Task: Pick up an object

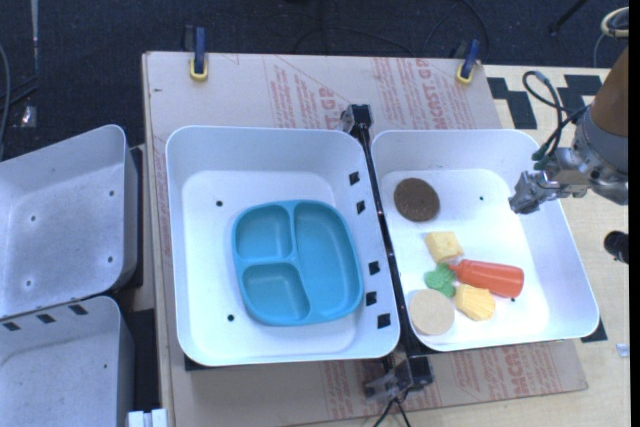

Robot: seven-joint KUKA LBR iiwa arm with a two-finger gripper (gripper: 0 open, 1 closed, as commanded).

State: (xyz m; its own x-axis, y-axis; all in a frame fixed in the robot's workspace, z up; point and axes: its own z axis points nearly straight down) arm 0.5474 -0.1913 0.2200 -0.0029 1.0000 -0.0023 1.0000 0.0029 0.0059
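Hovering gripper [522, 198] at right bin's [570, 245] right wall, jaw state can't tell, nothing visibly between them. Brown disc [416, 199] lies well left of it, apart.

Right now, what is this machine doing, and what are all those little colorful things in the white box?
This picture comes from one camera high above a bench, looking down. The grey thing at the right is a robot arm, and its claw hangs over the right bin's edge, holding nothing. That bin holds toy food: a brown round patty, a yellow cube, a red-orange carrot, something green, a tan disc and a yellow piece. The left bin holds a blue divided tray.
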